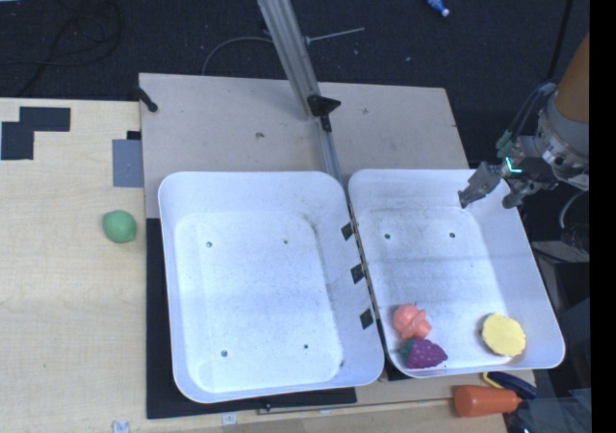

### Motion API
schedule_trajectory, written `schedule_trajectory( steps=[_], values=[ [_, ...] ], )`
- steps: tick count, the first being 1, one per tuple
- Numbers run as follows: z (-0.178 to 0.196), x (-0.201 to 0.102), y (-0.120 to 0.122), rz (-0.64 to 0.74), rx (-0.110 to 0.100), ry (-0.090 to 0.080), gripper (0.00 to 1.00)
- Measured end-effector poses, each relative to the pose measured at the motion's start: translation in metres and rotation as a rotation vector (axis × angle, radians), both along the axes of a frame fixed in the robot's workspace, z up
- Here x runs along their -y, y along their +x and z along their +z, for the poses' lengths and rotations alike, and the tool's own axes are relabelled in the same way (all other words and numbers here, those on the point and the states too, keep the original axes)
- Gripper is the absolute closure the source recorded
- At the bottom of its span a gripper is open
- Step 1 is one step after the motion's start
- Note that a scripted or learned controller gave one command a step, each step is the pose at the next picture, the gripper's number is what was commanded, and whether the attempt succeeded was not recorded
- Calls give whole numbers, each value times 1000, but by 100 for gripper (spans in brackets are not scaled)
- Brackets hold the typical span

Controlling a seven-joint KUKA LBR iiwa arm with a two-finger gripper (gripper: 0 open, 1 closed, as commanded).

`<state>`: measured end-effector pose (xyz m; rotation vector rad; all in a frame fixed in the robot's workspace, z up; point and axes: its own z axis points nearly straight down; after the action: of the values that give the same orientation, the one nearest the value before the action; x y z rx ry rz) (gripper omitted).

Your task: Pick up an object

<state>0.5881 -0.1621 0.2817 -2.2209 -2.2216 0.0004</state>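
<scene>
Item: pink toy [412, 319], purple toy [423, 353] touching, yellow disc [503, 335] apart, all along right bin's [452, 258] near edge; far half open. My gripper [499, 186] over its far right rim, fingers spread, holding nothing. Left bin [250, 277] alongside; green ball [119, 226] on wooden bench [58, 306].

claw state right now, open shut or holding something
Claw: open, holding nothing, hanging over the far right corner of the right bin.
</scene>
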Motion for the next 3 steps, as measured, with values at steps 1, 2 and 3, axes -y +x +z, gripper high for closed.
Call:
schedule_trajectory(
  steps=[1, 2, 3],
  values=[
    [0, 0, 0, 0, 0, 0, 0],
    [-59, -6, 5, 1, -5, 1, 0],
    [-103, -12, 6, 1, -4, 1, 0]
  ],
)
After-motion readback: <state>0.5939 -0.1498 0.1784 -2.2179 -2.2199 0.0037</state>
